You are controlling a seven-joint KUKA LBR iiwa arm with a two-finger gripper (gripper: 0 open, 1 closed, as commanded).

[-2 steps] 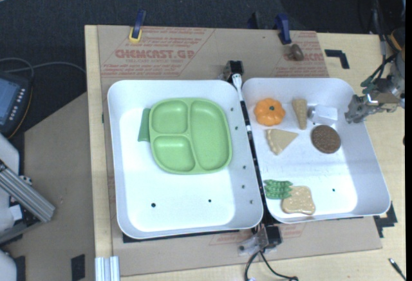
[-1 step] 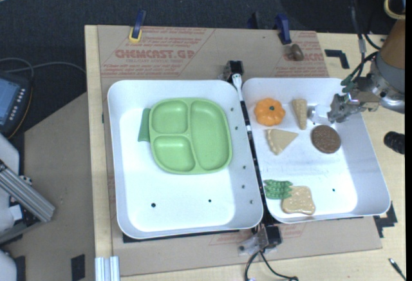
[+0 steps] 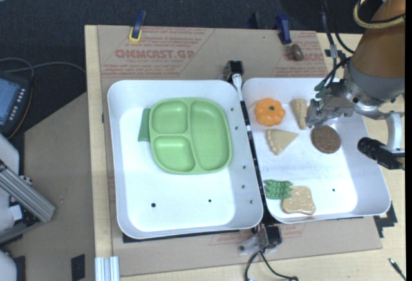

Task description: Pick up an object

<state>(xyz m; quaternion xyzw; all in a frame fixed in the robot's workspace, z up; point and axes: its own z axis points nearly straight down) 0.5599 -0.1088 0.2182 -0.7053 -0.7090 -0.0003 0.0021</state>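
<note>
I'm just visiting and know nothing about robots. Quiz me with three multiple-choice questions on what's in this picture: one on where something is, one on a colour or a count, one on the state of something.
1. Where does the green divided plate lie?
A. In the left bin
B. In the right bin
C. On the floor

2. What colour is the small pumpkin?
A. Blue
B. Orange
C. White

3. How does the brown round cookie stand?
A. Lifted high above the bench
B. Stacked on the green plate
C. Lying on the floor of the right bin

Answers:
1 A: the plate sits inside the left bin.
2 B: it is plainly orange, with a green stem.
3 C: it rests flat in the bin, just below the gripper.
</note>
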